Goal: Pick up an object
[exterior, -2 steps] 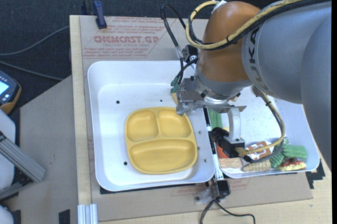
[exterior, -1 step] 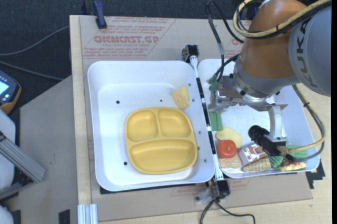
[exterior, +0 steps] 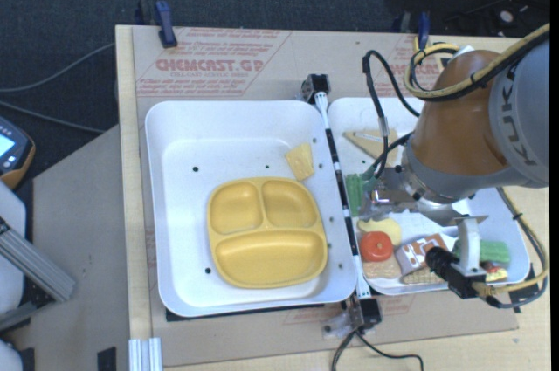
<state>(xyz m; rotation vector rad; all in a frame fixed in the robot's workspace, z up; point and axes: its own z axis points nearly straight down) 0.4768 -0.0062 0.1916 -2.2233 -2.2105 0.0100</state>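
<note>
Arm: grey KUKA unit with an orange band, entering from the right of the frame and bent down over the right bin (exterior: 521, 231), covering much of its upper and middle part.

Gripper (exterior: 377, 196): metallic end of the wrist, low over the left part of the right bin, just right of the divider between the two bins.

Fingers: hidden against the wrist body and the clutter beneath; how far apart they stand cannot be told, and nothing can be seen between them.

Candidate objects: a green piece (exterior: 355, 188) touching or just beside the gripper; a red round piece (exterior: 377, 247) below it on a pale yellow item; a brown and white packet (exterior: 417, 256) to its right; a green block (exterior: 494, 252) near the lower right of the bin; a tan flat piece (exterior: 367, 139) towards the bin's upper edge.

Left bin (exterior: 166, 186): holds a yellow divided plate (exterior: 265, 231) at its middle and a small pale yellow scrap (exterior: 300, 160) near its upper right; both lie well apart from the gripper.

Counter (exterior: 210, 64): brown board with red lettering, carrying both bins.

Progress: judged early to middle. The gripper is down among the objects of the right bin, so the approach looks done; no object appears lifted clear of the bin floor.

Remaining: a confirmed grasp, most likely on the green piece nearest the gripper, then a lift out of the bin.
</note>
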